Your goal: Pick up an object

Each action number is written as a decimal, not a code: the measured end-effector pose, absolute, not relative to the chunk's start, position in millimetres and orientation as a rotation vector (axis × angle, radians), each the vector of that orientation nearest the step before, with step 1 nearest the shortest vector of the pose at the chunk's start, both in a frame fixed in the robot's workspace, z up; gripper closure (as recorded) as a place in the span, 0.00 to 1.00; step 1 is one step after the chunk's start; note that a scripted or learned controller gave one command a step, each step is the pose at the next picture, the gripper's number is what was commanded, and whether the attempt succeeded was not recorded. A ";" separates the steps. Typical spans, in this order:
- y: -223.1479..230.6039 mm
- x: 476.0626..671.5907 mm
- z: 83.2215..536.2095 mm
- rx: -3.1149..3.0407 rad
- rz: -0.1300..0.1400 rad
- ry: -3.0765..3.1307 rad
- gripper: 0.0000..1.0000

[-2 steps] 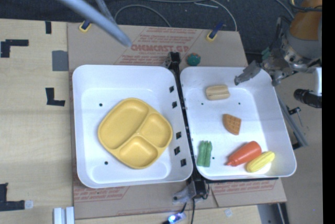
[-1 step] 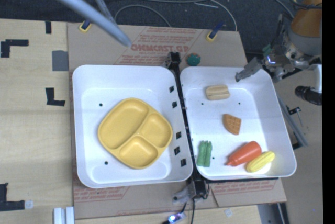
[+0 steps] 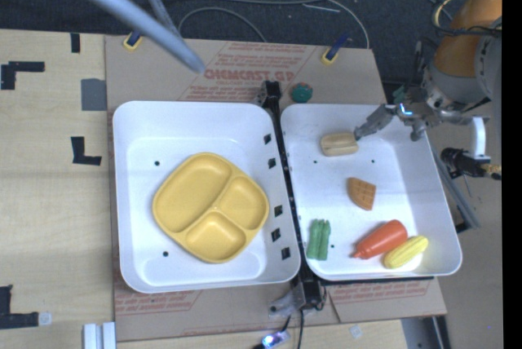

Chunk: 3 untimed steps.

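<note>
Right bin (image 3: 424,201) contents: tan bread-like piece (image 3: 338,144) lying flat near the back; orange waffle wedge (image 3: 361,193) mid-bin; green pod (image 3: 318,240) front left; carrot (image 3: 380,239) touching yellow corn (image 3: 405,252), front right.

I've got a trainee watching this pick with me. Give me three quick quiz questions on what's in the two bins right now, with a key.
1. True or false: the yellow divided plate lies in the left bin.
2. Which item lies nearest the hand? A) green bean pod B) beige bread piece C) carrot
3. Fill in: the yellow item in the right bin lies against the ____.

Key:
1. True.
2. B; the bread piece lies near the far edge of the right bin, just left of the hand.
3. Carrot; both lie at the near right corner.
</note>
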<state>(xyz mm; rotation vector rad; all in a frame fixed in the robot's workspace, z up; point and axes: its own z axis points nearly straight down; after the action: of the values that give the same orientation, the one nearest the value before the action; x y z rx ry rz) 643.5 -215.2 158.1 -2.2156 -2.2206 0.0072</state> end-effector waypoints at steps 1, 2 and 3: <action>-212.1 643.7 95.8 -2.218 0.005 -2.222 0.00; -211.1 644.1 84.6 -2.219 0.003 -2.225 0.00; -210.6 646.1 97.8 -2.220 -0.001 -2.231 1.00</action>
<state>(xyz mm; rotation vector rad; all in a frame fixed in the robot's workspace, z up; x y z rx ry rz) 646.1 -210.6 97.8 -2.2198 -2.2307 -0.0012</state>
